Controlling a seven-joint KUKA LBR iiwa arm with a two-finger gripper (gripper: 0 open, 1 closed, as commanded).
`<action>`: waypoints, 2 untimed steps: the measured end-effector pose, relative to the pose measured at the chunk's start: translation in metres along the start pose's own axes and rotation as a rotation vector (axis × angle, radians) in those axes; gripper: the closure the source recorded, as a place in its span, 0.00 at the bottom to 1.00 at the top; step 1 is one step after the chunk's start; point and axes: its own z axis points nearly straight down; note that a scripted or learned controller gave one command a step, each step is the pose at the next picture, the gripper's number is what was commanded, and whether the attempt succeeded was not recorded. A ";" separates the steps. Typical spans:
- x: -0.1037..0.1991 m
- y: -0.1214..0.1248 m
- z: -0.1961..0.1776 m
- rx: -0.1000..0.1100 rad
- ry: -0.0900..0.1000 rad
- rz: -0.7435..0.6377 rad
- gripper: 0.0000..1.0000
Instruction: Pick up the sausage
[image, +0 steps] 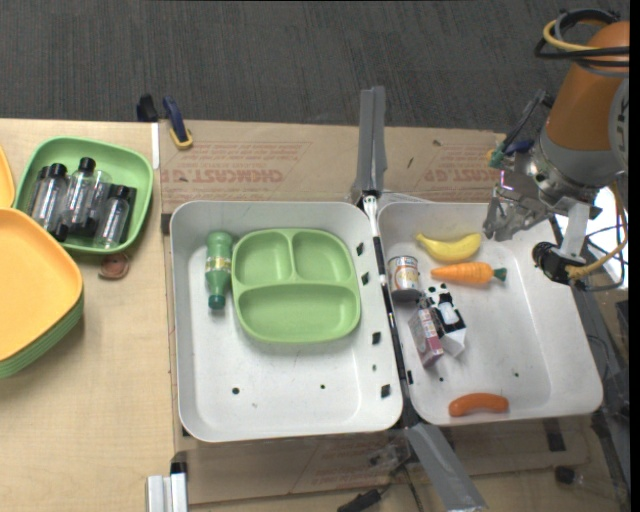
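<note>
Hand (505, 222) hangs over the far right corner of the right bin (560, 340), just past the banana (449, 245) — its fingers are too dark and small to tell whether they are parted or closed, and nothing seems to sit between them. Just nearer lies the carrot (466, 274), then a can (403, 273) and a small carton (447, 318). Well apart, at the bin's near edge, lies the sausage (478, 404) — flat and alone. A green plate (296, 284) and green bottle (217, 268) rest in the left bin (200, 380).
</note>
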 end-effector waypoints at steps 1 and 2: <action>-0.002 0.000 -0.008 0.001 -0.002 0.000 1.00; -0.003 0.001 -0.016 0.003 -0.003 0.001 1.00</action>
